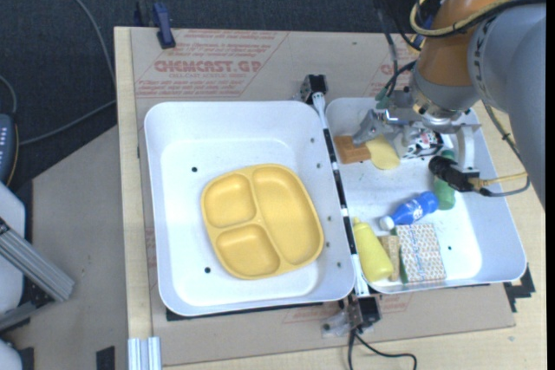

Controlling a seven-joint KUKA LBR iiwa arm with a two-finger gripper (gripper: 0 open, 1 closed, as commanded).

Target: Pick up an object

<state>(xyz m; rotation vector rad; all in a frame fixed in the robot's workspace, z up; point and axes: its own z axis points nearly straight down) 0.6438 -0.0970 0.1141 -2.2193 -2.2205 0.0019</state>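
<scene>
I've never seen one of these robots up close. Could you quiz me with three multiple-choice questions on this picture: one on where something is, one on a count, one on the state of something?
1. Where is the yellow tray?
A. left bin
B. right bin
C. on the floor

2. How many compartments does it have?
A. two
B. three
C. five

3. How does the blue bottle rest?
A. upright
B. lying on its side
C. hanging from the gripper

Answers: 1 A, it sits in the left bin. 2 B, three hollows show. 3 B, it lies flat in the right bin, apart from the gripper.

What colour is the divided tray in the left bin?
Yellow; the divided tray shows clearly in the camera view.
</scene>
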